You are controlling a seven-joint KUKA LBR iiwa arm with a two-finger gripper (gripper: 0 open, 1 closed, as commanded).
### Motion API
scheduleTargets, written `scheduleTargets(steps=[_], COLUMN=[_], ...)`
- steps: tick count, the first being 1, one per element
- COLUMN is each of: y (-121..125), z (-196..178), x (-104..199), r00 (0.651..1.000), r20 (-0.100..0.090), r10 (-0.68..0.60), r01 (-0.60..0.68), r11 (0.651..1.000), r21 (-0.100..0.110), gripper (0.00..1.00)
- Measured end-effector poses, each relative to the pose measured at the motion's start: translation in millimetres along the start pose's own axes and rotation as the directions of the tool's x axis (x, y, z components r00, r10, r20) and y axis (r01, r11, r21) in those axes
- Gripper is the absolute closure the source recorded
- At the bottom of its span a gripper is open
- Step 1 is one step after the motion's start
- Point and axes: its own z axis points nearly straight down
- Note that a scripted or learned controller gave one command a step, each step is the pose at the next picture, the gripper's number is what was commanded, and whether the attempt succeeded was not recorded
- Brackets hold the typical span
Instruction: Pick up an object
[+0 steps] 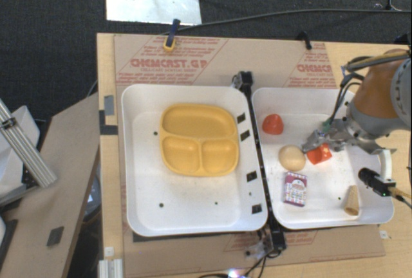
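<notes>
- Bench (212, 51) of pale board printed with red lettering, bearing two shallow white bins side by side, with a row of black clips along the seam between them.
- Left bin (138, 161), smooth glossy plastic with rounded corners, holding a yellow divided tray (198, 139) that has one wide compartment above two smaller ones.
- Right bin (302, 100), the same make, its right wall partly covered by the arm.
- Arm (380, 100), grey with an orange band, cut off at the frame's right edge, cables looping over it.
- Gripper (317, 144) low in the right bin, directly over an orange-red block (320, 154); whether its jaws are spread or pinching the block cannot be told.
- Beige rounded ball (291, 157) just left of the block, close enough to crowd it.
- Small printed carton (295, 190), pink and white, lying flat below the ball.
- Red rounded object (273, 123) near the seam, apart from the rest.
- Tan cone-like piece (351, 200) near the bin's lower right corner.
</notes>
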Motion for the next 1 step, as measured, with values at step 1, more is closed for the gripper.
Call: scheduleTargets(steps=[1], y=[1.5], z=[-12.8], x=[-0.4], r00=[1.0], r20=[0.001], r10=[0.0], r01=[0.0], r11=[1.0], r21=[-0.005], gripper=[1.0])
